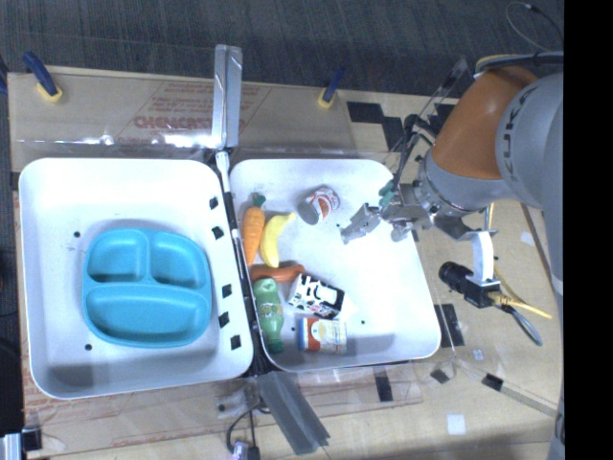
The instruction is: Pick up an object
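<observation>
The right bin point(388, 281) holds an orange carrot point(252, 233) and a yellow banana point(272, 238) side by side near its left wall. A small silver and red can point(322, 203) lies further back. Along the front left lie a red-orange item point(278, 272), a green bottle point(269, 312), a black and white carton point(316, 296) and a small jar with an orange label point(324, 334). My gripper point(359, 226) hangs over the right bin's back right part, just right of the silver can and apart from it. Nothing shows in its grasp.
The left bin point(53, 257) holds a blue divided plate point(148, 286). The grey arm with its orange band point(479, 137) reaches in over the right bin's right rim. Bare floor of the right bin lies below the gripper.
</observation>
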Controlling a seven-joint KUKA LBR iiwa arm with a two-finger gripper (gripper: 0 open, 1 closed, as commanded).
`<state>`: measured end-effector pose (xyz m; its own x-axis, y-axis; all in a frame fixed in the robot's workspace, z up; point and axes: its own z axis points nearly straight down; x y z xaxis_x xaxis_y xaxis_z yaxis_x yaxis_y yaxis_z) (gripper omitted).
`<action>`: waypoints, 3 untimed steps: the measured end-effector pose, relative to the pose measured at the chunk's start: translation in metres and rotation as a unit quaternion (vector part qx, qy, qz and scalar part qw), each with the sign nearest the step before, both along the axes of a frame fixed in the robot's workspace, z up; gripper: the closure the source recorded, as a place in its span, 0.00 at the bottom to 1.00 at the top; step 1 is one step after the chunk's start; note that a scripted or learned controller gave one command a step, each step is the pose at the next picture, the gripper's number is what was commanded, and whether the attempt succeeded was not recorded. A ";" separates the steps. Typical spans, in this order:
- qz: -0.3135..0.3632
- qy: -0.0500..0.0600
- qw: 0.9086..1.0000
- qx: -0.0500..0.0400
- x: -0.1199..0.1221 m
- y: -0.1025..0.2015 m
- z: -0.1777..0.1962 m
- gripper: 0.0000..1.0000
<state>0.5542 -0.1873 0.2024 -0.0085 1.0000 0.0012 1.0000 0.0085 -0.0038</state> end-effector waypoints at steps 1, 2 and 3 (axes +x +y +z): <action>0.018 0.000 1.000 -0.001 0.043 0.049 -0.048 0.00; 0.196 -0.001 0.981 0.000 0.072 0.003 -0.111 0.00; 0.135 -0.003 0.991 -0.001 0.104 -0.004 -0.109 0.00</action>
